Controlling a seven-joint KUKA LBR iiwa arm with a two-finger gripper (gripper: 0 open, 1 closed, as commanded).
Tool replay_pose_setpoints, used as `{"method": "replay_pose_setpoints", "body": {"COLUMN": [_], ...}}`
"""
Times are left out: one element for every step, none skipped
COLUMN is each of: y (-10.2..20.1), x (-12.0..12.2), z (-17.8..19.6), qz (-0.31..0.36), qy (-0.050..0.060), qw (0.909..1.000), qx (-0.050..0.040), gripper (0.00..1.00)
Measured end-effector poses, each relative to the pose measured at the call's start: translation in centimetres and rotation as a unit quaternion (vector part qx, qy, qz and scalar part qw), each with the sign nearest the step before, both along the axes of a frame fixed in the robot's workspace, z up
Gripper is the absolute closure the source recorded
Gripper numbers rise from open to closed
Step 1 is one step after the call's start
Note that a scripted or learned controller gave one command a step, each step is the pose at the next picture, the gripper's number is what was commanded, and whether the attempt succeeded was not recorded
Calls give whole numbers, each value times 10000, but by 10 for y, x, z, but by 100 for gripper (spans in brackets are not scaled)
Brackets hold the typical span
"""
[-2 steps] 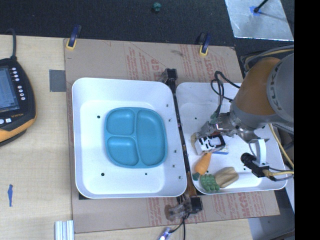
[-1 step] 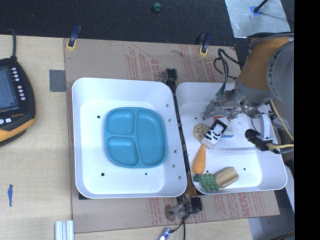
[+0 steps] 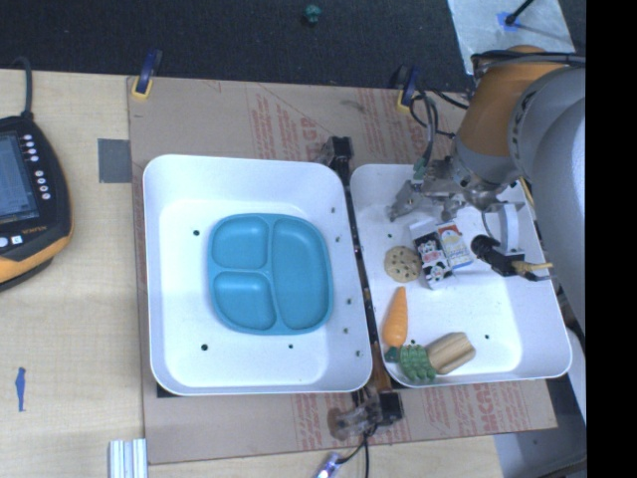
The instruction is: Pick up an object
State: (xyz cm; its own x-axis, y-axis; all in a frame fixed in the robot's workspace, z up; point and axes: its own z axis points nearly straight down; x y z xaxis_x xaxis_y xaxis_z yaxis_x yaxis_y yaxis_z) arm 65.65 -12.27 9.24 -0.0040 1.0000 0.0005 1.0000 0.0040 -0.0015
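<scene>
Cardboard-covered bench with two shallow white bins, and a grey arm reaching over the right-hand white bin (image 3: 518,339).
The metal two-finger gripper (image 3: 416,199) hangs at that bin's far end; whether it is released or clenched cannot be told. Below it in the bin lie a small printed carton (image 3: 443,252), a round speckled cookie (image 3: 402,261), an orange carrot (image 3: 396,315), and a tan roll (image 3: 451,352) touching a green knobbly toy (image 3: 413,362). A blue divided plastic plate (image 3: 269,273) sits in the left-hand white bin (image 3: 164,267).

I view through one fixed camera above the surface (image 3: 70,366), slanting down, fairly near; left-frame bin (image 3: 174,317) and right-frame bin (image 3: 498,317) sit mid-frame.
</scene>
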Motion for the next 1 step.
{"method": "replay_pose_setpoints", "body": {"y": [-21], "x": [0], "z": [18], "qz": [-3], "qy": [-3], "qw": [10000], "qx": [-5], "gripper": [0]}}
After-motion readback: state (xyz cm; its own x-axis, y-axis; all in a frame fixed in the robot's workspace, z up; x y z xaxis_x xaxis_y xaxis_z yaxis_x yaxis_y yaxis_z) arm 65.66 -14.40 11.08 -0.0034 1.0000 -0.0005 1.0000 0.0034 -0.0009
